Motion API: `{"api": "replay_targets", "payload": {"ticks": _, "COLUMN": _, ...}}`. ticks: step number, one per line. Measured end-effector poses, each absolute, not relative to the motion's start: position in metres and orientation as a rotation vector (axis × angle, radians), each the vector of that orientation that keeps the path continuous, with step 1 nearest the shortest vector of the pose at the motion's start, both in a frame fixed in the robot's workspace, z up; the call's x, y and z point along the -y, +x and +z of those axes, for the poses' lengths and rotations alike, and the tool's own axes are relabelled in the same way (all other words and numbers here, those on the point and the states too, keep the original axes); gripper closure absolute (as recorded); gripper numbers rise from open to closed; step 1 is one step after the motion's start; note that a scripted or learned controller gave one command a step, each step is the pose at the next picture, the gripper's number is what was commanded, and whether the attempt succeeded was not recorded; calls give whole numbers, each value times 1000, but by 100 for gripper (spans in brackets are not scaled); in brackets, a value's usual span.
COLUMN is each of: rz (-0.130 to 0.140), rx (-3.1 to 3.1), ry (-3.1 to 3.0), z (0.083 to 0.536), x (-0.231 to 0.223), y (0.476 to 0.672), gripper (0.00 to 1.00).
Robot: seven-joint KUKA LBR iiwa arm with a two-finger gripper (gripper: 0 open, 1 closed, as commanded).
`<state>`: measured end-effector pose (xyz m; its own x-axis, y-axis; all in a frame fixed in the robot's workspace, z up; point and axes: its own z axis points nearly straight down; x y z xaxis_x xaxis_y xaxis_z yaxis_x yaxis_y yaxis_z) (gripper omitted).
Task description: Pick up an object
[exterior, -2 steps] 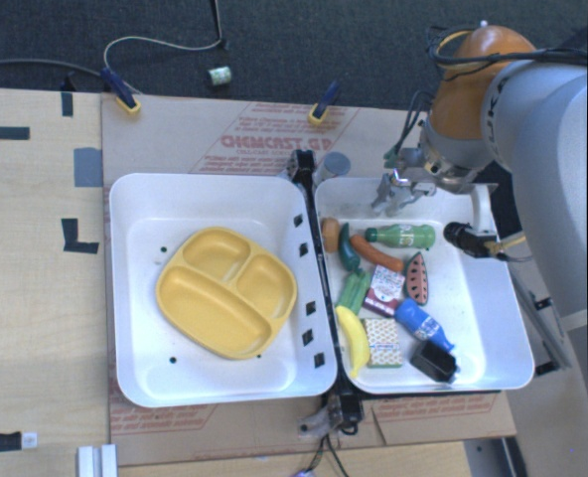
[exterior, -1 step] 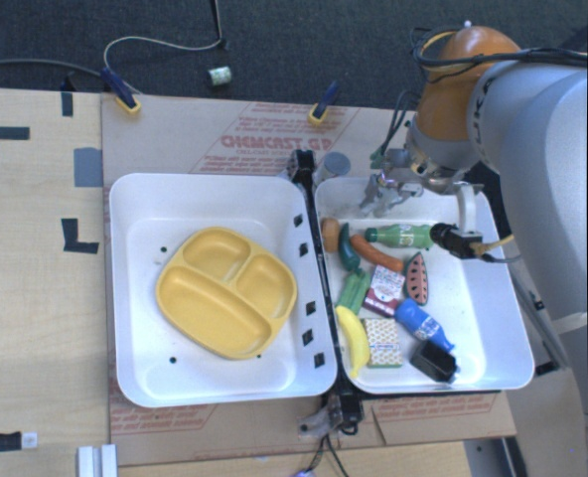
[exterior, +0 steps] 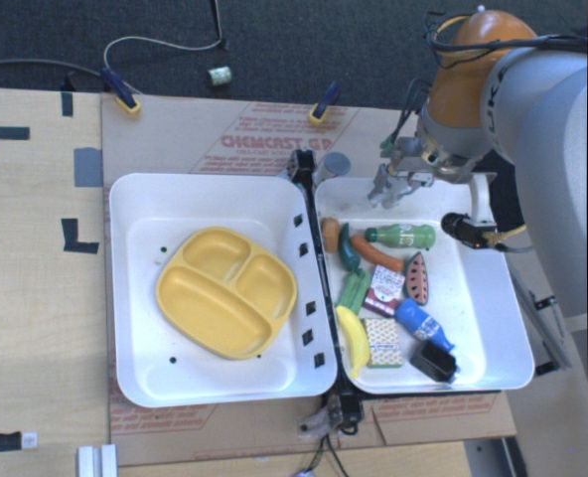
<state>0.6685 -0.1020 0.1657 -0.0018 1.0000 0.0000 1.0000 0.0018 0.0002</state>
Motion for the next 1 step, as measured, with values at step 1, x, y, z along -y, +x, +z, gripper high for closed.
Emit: {"api": "replay_targets", "payload": {"ticks": 1, "rz": -2, "rx": -2223, "ry": 2221, "z": 159, "x": 98, "y": 668, "gripper": 100}}
